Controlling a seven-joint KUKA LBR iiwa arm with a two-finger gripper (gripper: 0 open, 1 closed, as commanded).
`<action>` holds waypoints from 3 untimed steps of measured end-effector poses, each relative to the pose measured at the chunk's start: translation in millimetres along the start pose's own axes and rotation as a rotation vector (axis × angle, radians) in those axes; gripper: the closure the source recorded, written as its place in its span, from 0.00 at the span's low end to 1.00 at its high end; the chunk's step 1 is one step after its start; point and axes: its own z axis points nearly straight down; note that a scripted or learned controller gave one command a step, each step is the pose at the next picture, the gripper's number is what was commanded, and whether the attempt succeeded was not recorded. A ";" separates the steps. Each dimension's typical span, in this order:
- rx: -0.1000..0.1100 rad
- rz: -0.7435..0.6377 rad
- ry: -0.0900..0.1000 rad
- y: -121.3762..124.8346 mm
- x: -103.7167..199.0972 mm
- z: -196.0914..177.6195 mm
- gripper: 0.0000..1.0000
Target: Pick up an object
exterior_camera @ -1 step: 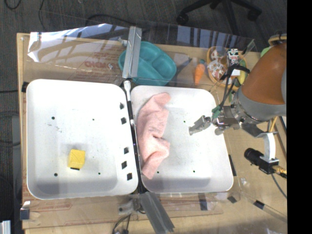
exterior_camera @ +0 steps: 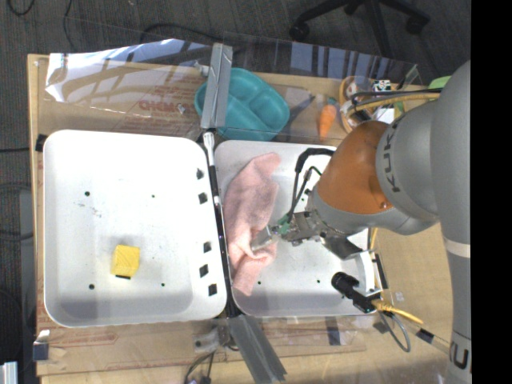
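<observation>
Your gripper (exterior_camera: 268,234) sat low in the right bin (exterior_camera: 312,294), reaching leftward from the orange wrist band, its tip pressed into the pink cloth (exterior_camera: 250,214). You could see the fingers buried in a fold of the cloth near its nearer half, with fabric bunched around and seemingly between them; they looked nearly closed on that fold, though the grip itself could not be confirmed as firm. The cloth lay against the left wall of the right bin, its long axis running far to near, so the jaws met it roughly square across its width, from the right. A straight lift looked like the next call, and the risk was the fold slipping out. In the left bin (exterior_camera: 72,158) a small yellow block (exterior_camera: 126,260) lay near the near edge, well apart from the arm. Beyond the bins lay a teal tray (exterior_camera: 248,106) and an orange carrot-like item (exterior_camera: 326,120). Readable writing: partial "KU" lettering on the arm (exterior_camera: 416,174); red print on the plastic sheet (exterior_camera: 128,78) was too blurred to read.
</observation>
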 end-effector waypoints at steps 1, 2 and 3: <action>-0.004 -0.182 -0.002 52.5 7.3 26.9 0.00; -0.002 -0.188 -0.002 52.8 7.9 17.4 1.00; -0.005 -0.106 -0.003 146.3 40.3 -74.3 1.00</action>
